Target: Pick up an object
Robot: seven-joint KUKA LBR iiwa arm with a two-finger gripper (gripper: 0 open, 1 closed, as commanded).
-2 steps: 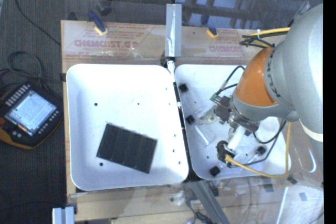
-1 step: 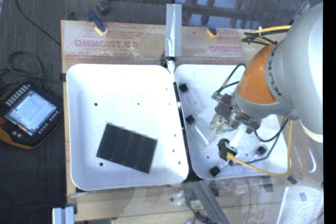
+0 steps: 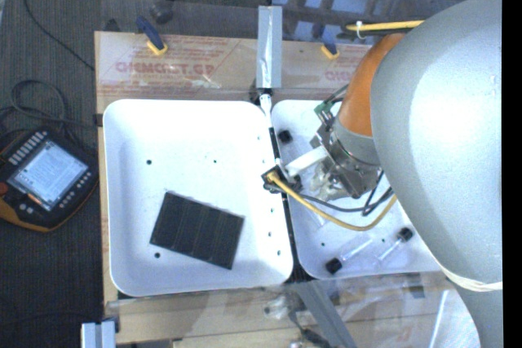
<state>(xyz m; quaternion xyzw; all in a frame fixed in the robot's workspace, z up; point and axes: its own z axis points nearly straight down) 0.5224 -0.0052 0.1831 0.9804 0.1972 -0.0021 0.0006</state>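
Observation:
A flat black rectangular pad (image 3: 196, 229) lies in the left bin (image 3: 130, 126), toward its front. My gripper (image 3: 320, 175) hangs low over the left part of the right bin (image 3: 306, 253), close to the divider between the bins. The bulky grey arm and its orange band (image 3: 359, 102) cover most of that bin. Two clear tubes with black caps lie near the right bin's front, one (image 3: 347, 257) left of the other (image 3: 393, 243). A small black piece (image 3: 285, 135) sits near the bin's back left corner.
A yellow and black cable (image 3: 326, 212) loops below the wrist over the right bin. A metal post (image 3: 269, 49) stands behind the bins at the divider. Clamps (image 3: 152, 35) hold the back board. A handheld pendant (image 3: 45, 179) lies on the floor at the left.

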